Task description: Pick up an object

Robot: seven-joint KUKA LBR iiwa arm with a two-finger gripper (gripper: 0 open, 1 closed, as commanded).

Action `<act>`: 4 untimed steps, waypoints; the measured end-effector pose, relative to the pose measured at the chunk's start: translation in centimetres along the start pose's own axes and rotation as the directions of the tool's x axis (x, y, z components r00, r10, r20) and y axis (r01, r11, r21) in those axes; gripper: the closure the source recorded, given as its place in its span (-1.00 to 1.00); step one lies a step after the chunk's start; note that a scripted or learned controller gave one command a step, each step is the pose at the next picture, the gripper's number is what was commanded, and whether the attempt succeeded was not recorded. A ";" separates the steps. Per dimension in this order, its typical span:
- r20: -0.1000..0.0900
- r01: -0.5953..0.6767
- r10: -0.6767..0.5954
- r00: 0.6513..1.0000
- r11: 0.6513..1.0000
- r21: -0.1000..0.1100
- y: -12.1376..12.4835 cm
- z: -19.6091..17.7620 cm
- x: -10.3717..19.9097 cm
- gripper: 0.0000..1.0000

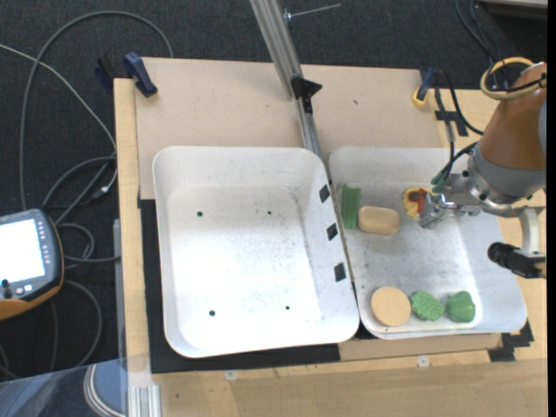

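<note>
The right bin (452, 254) holds several objects. A green block (350, 207) stands against its left wall, with a tan oval piece (379, 221) beside it. A small yellow and red object (413, 200) lies just right of that. My gripper (432, 213) hangs low over the bin, right next to the yellow and red object, at its right side. Whether the two touch is unclear. Along the front of the bin lie a tan round disc (391, 307), a green bumpy piece (426, 306) and a glossy green piece (461, 306).
The left bin (174, 189) sits beside the right one, with a slanted metal pole (282, 46) rising from between them at the back. Blue clamps (139, 72) grip the board's far corners. Cables (452, 115) run by the arm.
</note>
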State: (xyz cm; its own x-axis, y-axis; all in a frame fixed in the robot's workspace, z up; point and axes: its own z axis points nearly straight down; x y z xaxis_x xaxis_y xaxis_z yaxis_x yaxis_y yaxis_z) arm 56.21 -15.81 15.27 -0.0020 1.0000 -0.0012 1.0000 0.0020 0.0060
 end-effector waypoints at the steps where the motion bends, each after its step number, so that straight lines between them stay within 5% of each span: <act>1: 0.000 -0.001 0.001 1.000 1.000 -0.001 -0.5 -4.7 -0.2 1.00; 2: 0.000 0.000 0.000 1.000 1.000 0.001 -0.4 -6.7 -0.2 1.00; 4: -0.006 0.005 -0.005 1.000 1.000 0.009 -1.4 -7.2 11.1 1.00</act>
State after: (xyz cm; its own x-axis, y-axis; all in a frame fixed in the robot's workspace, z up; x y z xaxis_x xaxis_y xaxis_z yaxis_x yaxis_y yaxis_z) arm 54.78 -4.68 22.49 -0.0070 1.0000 0.0043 1.0000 0.0070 -0.0030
